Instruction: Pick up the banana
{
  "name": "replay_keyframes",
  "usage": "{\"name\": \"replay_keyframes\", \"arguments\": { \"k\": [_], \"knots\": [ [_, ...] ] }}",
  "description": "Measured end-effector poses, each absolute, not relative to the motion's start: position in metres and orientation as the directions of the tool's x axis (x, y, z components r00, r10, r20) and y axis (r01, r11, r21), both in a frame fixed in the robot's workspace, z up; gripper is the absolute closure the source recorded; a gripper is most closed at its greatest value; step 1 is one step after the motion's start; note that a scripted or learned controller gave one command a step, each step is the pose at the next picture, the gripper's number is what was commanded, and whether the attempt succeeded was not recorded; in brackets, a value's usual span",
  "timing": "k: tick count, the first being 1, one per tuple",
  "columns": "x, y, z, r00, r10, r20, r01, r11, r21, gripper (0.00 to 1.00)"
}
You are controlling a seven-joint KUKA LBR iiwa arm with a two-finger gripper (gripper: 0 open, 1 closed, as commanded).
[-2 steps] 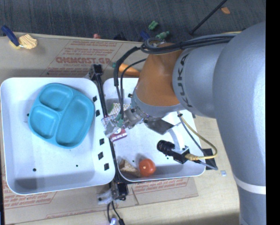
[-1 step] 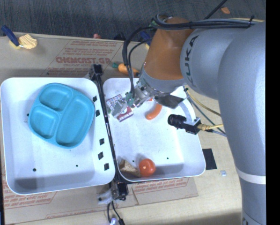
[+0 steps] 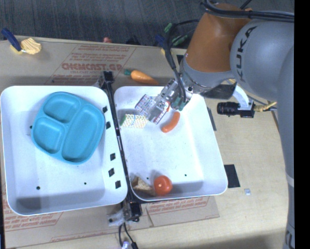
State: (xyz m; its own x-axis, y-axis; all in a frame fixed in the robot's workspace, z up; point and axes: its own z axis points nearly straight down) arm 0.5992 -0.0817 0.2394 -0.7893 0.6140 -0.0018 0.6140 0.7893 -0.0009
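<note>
My gripper [image 3: 149,109] hangs low over the back of the right bin [image 3: 207,154], reaching in from the right and pointing down-left. Just to its lower left lies a small pale yellow object with a checkered look [image 3: 135,121], flat on the bin floor; it is too small to tell whether this is the banana. The gripper's tip is close beside it, and I cannot tell whether they touch. An orange-red sausage [image 3: 170,122] lies right beside the gripper on its other side.
A red tomato [image 3: 163,184] and a brown bread piece [image 3: 141,184] sit at the right bin's front wall. A blue divided plate [image 3: 68,126] lies in the left bin [image 3: 20,180]. A carrot [image 3: 142,77] rests on the bench behind the bins. A yellowish clamp [image 3: 29,46] is at far left.
</note>
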Motion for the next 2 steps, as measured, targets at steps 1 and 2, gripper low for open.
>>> {"name": "replay_keyframes", "arguments": {
  "k": [1,2],
  "knots": [
    [0.589,-0.156,0.267,-0.925,0.379,-0.002,0.379,0.925,-0.001,1.00],
    [0.561,-0.146,0.091,-0.960,0.279,0.002,0.279,0.960,0.000,1.00]
  ]
}}
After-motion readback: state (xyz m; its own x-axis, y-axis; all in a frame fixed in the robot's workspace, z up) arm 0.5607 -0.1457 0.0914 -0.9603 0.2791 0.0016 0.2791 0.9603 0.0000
